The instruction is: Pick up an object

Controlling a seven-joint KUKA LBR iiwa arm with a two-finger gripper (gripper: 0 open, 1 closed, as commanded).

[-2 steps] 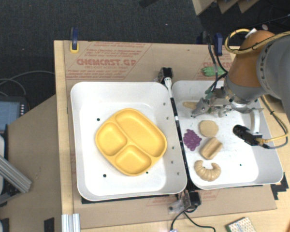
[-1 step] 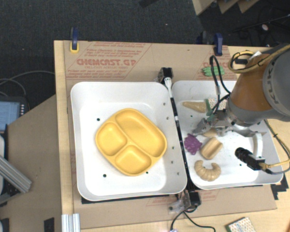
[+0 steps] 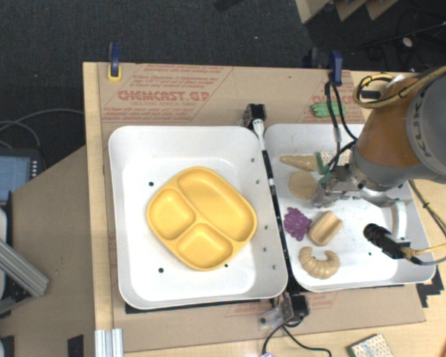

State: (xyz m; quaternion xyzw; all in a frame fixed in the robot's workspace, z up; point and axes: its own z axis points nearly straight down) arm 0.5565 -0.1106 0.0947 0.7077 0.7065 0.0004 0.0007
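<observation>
1. One yellow tray point(image 3: 201, 218) in the left bin point(image 3: 134, 162)
2. Right bin point(image 3: 372, 274): one cone point(image 3: 299, 161), grapes point(image 3: 297, 222), croissant point(image 3: 320, 262), bread roll point(image 3: 325, 227)
3. Gripper point(image 3: 328, 190) low over the right bin; grip state unclear

Two bins side by side on a bench, with an arm reaching over the right one.

The left bin point(image 3: 126, 199) holds a divided plate point(image 3: 201, 218) near its middle. Just beside it, the right bin point(image 3: 357, 277) holds several small food pieces: a cone point(image 3: 299, 161) toward the back, a round piece point(image 3: 302, 187) in front of that, a bunch of grapes point(image 3: 296, 222) near the left wall, a bread roll point(image 3: 324, 228) just right of the grapes, and a croissant point(image 3: 320, 262) nearest the front. The arm point(image 3: 401, 136) comes in from the right above this bin, its gripper point(image 3: 328, 190) hanging close to the round piece, behind the roll.
</observation>
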